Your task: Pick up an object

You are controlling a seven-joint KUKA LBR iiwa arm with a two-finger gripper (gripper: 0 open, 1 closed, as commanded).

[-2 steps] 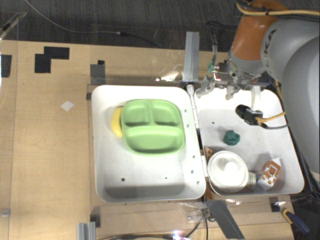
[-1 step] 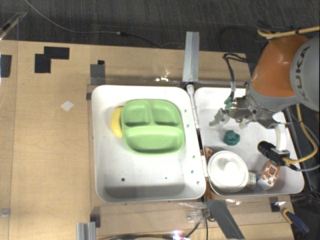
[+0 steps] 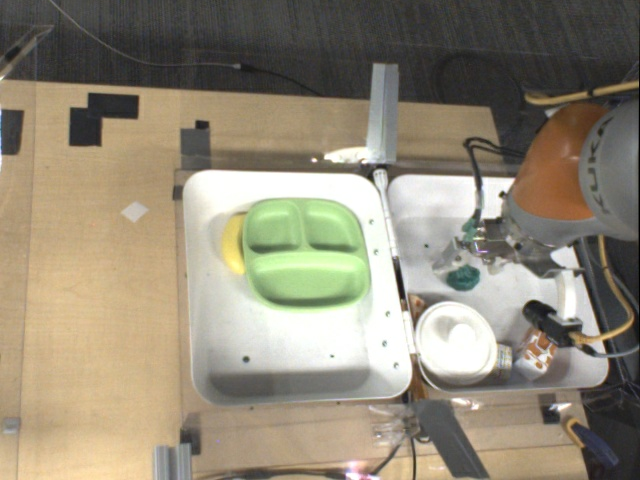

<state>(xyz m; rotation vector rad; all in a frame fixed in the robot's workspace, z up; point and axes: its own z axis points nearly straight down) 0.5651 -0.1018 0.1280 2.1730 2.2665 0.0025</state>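
Round white bowl [image 3: 455,340] is sitting at the right bin's [image 3: 420,200] six o'clock. Gripper [image 3: 462,251] is hovering above a small teal object [image 3: 463,278]; whether it is gripping cannot be told.

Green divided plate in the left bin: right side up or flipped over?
Right side up. The green divided plate shows its three hollow compartments facing the camera, and it lies flat in the left bin over a yellow object.
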